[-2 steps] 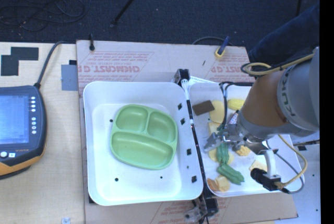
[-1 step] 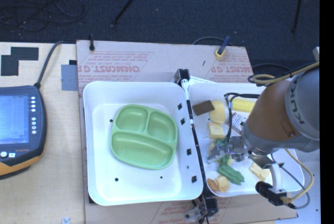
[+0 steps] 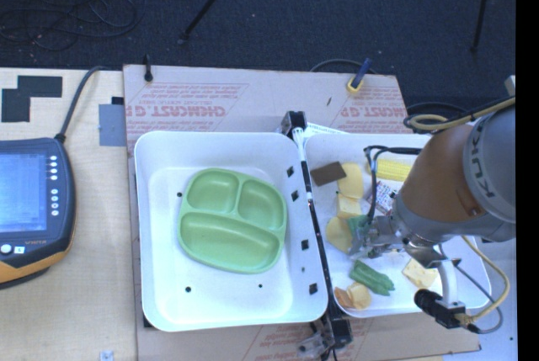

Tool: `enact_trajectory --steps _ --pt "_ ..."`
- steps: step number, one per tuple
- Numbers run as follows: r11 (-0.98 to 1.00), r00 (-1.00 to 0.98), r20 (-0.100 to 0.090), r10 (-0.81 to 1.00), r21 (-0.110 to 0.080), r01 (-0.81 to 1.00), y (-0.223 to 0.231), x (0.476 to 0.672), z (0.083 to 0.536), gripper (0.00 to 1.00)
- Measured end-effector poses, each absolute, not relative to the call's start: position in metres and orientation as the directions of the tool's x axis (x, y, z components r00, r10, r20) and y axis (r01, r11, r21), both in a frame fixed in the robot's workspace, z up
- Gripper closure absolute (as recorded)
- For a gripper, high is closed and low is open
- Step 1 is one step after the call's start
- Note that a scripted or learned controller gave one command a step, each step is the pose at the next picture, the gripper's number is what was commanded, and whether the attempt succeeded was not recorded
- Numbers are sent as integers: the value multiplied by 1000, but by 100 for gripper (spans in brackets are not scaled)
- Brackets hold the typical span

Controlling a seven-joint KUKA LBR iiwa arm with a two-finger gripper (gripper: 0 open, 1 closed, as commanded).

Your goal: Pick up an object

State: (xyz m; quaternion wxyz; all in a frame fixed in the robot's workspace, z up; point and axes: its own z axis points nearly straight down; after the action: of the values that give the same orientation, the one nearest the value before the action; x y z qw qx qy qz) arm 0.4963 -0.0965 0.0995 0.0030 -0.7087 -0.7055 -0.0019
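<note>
Over the right bin [image 3: 472, 300], the grey arm with its orange band reached in from the right, and the tool [image 3: 368, 243] sat low among the clutter there. Whether it was spread or pressed together could not be told, since the wrist hid most of it from above. Just below the tool lay a green pepper-like object [image 3: 372, 277], slanted toward the bin's lower edge, with an orange-yellow piece [image 3: 354, 295] beside its lower left end. Pale yellow pieces [image 3: 347, 208] lay to the upper left of the tool, and a brown block [image 3: 328, 174] rested near the divider between the bins. A yellow item [image 3: 392, 169] showed near the bin's far side, partly covered by the arm. The left bin [image 3: 160, 183] held a green divided plate [image 3: 232, 219] with three compartments, lying flat near its middle. On the tabletop [image 3: 93, 284] to the left rested a control pendant [image 3: 29, 199] with a lit screen.
</note>
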Motion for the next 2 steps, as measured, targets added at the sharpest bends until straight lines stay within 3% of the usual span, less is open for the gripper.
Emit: enact_trajectory --steps 1,2 --pt "-5 5 7 1000 -2 1000 -97 496 99 0" --pt "-1 1 2 1000 1 1000 -99 476 88 0"
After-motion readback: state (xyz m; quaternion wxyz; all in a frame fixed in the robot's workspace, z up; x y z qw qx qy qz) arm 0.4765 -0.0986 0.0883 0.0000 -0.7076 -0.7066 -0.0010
